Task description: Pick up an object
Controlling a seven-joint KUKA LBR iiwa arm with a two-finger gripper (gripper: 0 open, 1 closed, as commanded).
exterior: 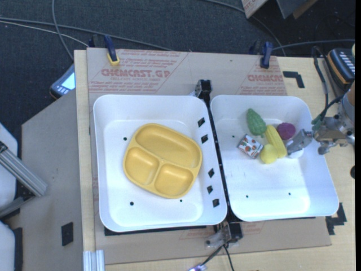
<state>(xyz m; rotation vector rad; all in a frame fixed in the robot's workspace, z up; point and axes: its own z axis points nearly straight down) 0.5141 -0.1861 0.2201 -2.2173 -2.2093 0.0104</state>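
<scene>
Where the right bin (316, 185) holds its cluster of small things, four of them lie close together in its far half. A yellow corn (273, 144) lies slantwise in the middle of the group, its nearer end toward the left. Just beyond it, touching or nearly so, a green piece (255, 121) stands toward the far wall. A purple piece (286, 130) sits just right of the corn's far end, and a small printed packet (249, 146), white with red and dark marks, lies just left of the corn.

While the gripper (297, 144) reaches in over the bin's right rim, its grey tip is low beside the corn and just near of the purple piece, close enough that I cannot tell whether it touches either. Nothing can be seen between its fingers, and whether they are spread or closed cannot be told from this angle. Behind it the wrist (333, 133) extends off to the right.

Left of the divider, the left bin (107, 151) carries a yellow tray (163, 160) with three compartments, lying flat about its middle and turned at a slant. Both bins rest on a brown board (169, 72) printed with red lettering, held at its far edge by two blue clamps (111, 51). Cables (56, 16) trail across the dark floor beyond the bench.
</scene>
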